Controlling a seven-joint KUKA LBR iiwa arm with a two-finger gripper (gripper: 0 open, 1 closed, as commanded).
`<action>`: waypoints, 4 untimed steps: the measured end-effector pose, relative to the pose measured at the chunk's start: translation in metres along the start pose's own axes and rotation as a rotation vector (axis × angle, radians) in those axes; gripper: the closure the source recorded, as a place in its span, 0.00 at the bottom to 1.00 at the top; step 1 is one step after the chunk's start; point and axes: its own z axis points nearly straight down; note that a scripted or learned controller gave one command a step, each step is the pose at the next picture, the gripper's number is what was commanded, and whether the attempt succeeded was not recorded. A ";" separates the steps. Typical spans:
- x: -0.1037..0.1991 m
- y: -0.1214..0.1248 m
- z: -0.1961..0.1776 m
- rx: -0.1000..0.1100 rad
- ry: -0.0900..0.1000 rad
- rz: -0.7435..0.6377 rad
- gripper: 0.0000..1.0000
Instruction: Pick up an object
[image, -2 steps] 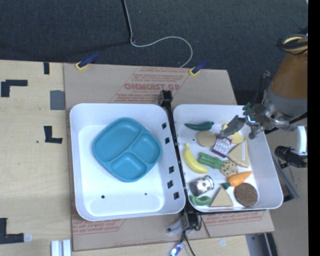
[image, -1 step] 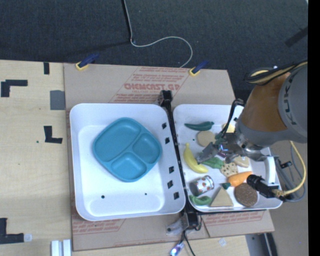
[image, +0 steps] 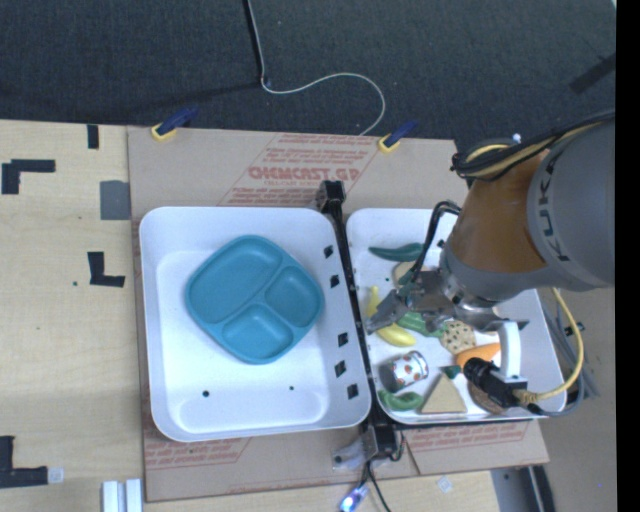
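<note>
— Bench surface? 
— Pale wooden bench top (image: 60, 330), marked with black tape pieces (image: 98, 268) toward its left edge. A brown cardboard sheet with red print (image: 290, 172) lies over its middle, held at the far edge by two blue-and-yellow clamps (image: 172, 122).

— Beyond the bench? 
— Dark carpeted floor (image: 130, 50) along the far side; a thin white cable (image: 320, 85) loops across it. Lighting even, shadows soft.

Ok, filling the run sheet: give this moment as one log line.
arm: over right bin | gripper: low among small items | blue divided plate: left bin | grasp: unconfirmed
</note>
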 end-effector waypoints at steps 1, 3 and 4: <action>-0.002 0.000 -0.009 0.001 0.000 0.002 1.00; 0.076 -0.013 -0.137 -0.012 0.000 -0.008 1.00; 0.120 -0.023 -0.249 -0.016 0.001 -0.003 1.00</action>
